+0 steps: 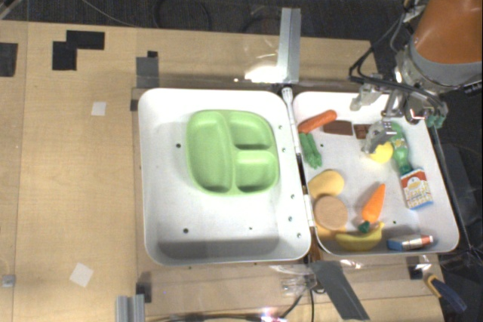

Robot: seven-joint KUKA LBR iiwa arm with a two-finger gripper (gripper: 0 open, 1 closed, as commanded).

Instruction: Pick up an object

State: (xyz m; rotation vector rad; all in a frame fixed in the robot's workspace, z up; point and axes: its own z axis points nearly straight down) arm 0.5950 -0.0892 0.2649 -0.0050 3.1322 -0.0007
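End effector over lemon, near right bin edge.

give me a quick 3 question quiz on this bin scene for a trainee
1. True or false: the green tray lies in the right bin.
2. Which thing lies nearest the claw? A) banana B) lemon C) carton
3. Fill in: the carrot lies with its green end toward the ____.

Key
1. False; it lies in the left bin.
2. B; the lemon sits right under the claw, though a grip cannot be confirmed.
3. Banana, at the bin's near edge.
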